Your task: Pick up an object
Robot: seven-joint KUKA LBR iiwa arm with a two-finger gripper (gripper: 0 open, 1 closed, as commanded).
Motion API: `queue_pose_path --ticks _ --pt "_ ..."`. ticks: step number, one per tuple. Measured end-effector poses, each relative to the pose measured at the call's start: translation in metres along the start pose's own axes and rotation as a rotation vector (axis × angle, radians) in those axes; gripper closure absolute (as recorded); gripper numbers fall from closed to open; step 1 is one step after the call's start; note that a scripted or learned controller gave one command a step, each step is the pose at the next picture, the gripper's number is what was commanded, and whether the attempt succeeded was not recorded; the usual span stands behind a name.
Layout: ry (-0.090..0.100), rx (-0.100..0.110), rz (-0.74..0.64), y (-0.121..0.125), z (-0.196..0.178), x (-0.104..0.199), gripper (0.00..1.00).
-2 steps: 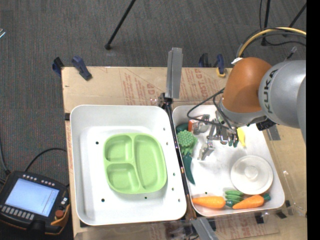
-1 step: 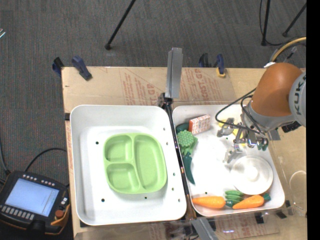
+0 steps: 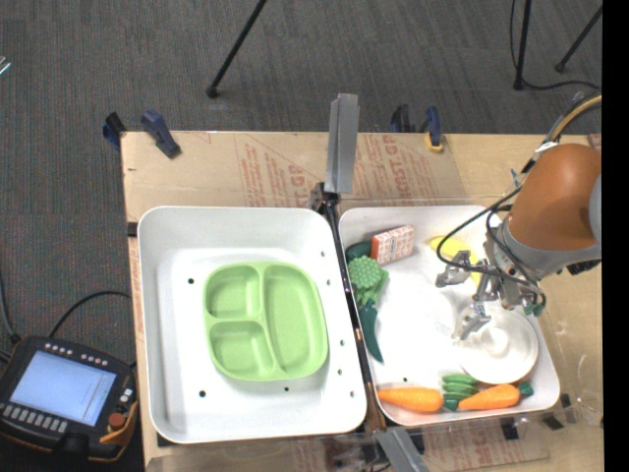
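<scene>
- White plate (image 3: 511, 357) lies in the right bin (image 3: 413, 362), with carrots (image 3: 413, 398) and broccoli (image 3: 367, 276) near it.
- The tool (image 3: 475, 303) hangs splayed and released just above the plate's left rim, holding nothing.
- Step in hand: the approach, I judge.
- Next: settle over one item, descend, then clench.

A robotics lab, by the look of it; the surface (image 3: 246, 170) is a raw board held by blue clamps (image 3: 157, 131) over grey carpet (image 3: 118, 47); tripod legs (image 3: 241, 37) stand behind; a teach pendant (image 3: 64, 391) with lit screen lies at the left corner; two white bins (image 3: 157, 264) hold toy food.
</scene>
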State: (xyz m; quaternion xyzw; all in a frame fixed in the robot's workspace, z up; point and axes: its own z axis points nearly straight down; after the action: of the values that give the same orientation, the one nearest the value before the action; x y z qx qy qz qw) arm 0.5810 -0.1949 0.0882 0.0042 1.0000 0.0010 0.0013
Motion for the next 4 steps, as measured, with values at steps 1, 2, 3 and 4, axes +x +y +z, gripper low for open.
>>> queue_pose_path --ticks 1,2,3,4 --pt "0.000 -0.003 0.051 0.089 0.001 -0.036 0.00" --pt "-0.001 0.003 0.006 -0.007 -0.001 -0.047 0.00" --pt "-0.003 0.001 0.090 0.014 -0.001 -0.064 0.00" --pt "-0.010 0.001 0.088 0.015 -0.013 -0.066 1.00"
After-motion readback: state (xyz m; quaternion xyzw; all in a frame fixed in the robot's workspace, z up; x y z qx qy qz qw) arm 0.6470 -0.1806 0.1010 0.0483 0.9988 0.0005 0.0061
